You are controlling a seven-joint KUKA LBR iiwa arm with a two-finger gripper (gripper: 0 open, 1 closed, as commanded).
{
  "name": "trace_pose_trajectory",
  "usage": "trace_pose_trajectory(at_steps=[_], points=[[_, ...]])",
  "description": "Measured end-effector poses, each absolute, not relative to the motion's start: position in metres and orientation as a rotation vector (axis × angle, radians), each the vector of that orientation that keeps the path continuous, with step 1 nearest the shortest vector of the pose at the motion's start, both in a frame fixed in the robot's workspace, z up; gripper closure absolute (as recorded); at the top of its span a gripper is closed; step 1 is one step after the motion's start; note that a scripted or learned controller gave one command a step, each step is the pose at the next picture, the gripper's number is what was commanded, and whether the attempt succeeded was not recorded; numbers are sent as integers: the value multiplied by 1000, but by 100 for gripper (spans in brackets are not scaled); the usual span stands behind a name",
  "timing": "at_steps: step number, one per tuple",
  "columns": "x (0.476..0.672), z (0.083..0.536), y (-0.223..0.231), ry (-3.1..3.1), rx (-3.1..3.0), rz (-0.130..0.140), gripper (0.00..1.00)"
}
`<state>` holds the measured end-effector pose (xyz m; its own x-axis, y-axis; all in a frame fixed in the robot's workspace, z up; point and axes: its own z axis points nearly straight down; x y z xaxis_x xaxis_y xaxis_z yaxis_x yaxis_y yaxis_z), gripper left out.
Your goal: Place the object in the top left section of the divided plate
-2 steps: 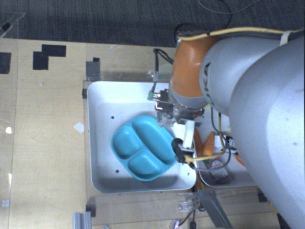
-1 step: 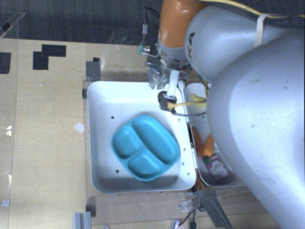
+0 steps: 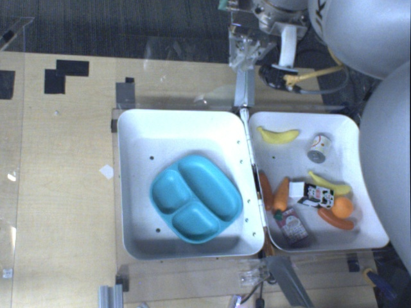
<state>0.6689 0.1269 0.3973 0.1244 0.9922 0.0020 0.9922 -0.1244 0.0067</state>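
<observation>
- My pincer [image 3: 244,49] hangs at the far edge of the worktop [image 3: 64,172], just past the spot where the two white bins meet.
- I cannot tell if my pincer is apart or together; it looks small and blurry from up here.
- I see nothing in my pincer.
- The blue divided plate [image 3: 196,197] lies in the left bin [image 3: 135,140], well away from my pincer, nearer the camera and a bit to the left in the picture.
- The plate has three parts, and all three show bare blue.
- The right bin [image 3: 353,130] holds the little things, all nearer the camera than my pincer and to the right in the picture.
- A yellow banana [image 3: 278,135] is the closest one to my pincer, near the far wall of that bin.
- A small white cup [image 3: 318,148] lies on its side just past the banana.
- Farther off are a carrot [image 3: 280,194], a second banana [image 3: 329,182], an orange [image 3: 343,208] and a small black and white box [image 3: 317,196], all bunched close together.
</observation>
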Motion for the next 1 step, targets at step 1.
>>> trace_pose_trajectory(at_steps=[1], points=[[664,437,122,2366,2060,8,100]])
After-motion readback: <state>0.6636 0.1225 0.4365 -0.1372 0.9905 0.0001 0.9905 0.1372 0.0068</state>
